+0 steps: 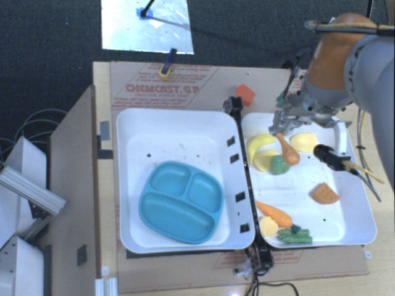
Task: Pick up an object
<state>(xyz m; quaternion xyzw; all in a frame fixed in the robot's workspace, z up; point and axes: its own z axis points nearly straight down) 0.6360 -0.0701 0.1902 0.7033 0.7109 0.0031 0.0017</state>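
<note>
Claw (285, 123) hovers above yellow toy (260, 147) in right bin (358, 227)

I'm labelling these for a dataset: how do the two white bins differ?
The left bin holds one blue divided tray; the right bin holds many small toy foods, including a carrot. The gripper hangs over the right bin, not the left. Both are shallow, white and rectangular.

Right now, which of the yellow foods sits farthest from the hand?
The small yellow piece beside the carrot, at the bin's near edge; the others lie right under the hand.
</note>
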